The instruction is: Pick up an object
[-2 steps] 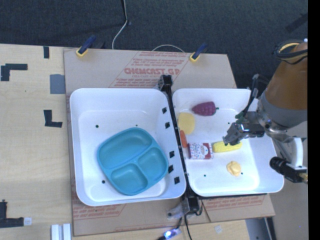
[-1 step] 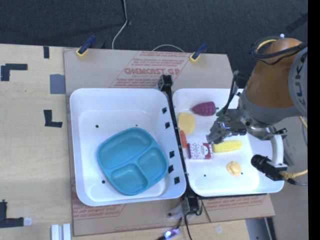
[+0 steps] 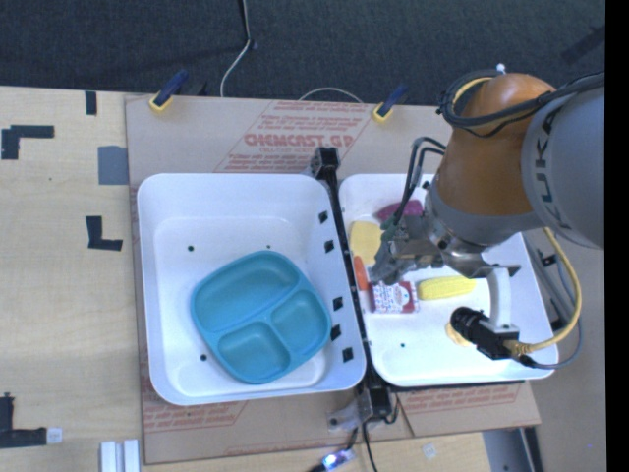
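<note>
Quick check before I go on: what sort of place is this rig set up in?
Most likely a robotics lab test bench: two white bins sit on a clamped cardboard sheet, the arm works over toy-like items, and black marker shapes are taped to the wooden bench.

Arm is covering much of the right bin, so the bin's upper right part is not showing. Gripper is sitting in shadow under the wrist; fingers too dark to be telling their state. Purple item is peeking out beside the arm's left side, mostly hidden, shape unclear. Yellow piece left of the gripper is partly covered too. Red-and-white packet just below the gripper: print too small to read. Arm is running off the frame's right edge.
</note>
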`<action>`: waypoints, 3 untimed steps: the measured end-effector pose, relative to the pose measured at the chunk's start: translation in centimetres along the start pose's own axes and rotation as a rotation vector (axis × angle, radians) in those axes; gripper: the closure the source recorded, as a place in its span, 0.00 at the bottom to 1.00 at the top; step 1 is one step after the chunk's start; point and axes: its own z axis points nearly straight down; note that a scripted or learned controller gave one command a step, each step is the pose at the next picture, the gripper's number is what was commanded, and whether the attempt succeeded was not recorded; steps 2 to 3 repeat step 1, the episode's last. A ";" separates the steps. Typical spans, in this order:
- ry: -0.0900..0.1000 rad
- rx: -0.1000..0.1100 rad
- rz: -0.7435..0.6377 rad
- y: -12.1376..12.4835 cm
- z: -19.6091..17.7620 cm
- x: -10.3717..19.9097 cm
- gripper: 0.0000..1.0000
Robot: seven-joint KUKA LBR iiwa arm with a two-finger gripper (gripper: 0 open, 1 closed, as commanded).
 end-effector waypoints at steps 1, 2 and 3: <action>-0.001 0.002 0.001 -0.6 1.6 5.8 1.00; -0.001 0.002 0.001 -0.6 1.6 5.8 1.00; -0.001 0.002 0.001 -0.6 1.6 5.8 1.00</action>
